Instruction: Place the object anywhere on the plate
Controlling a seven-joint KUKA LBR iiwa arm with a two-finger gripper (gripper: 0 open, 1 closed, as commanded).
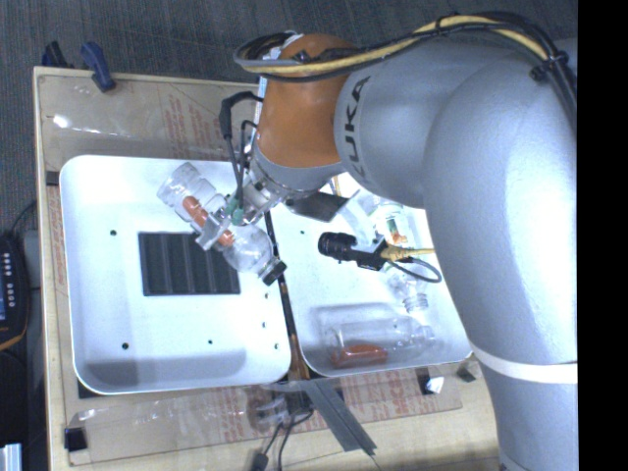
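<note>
A pale wooden bench point(147, 106) fills most of the frame, sitting on dark grey carpeted floor point(147, 8) visible along the top and left edges. A blue clamp point(96, 64) grips the bench's upper left corner. Lighting is bright and even.

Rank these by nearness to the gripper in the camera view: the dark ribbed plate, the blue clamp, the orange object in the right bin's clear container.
From the gripper:
1. Dark ribbed plate, just below and left, in the left bin.
2. Orange object, lower right, in the right bin's clear container.
3. Blue clamp, at the bench's far upper-left corner.
</note>
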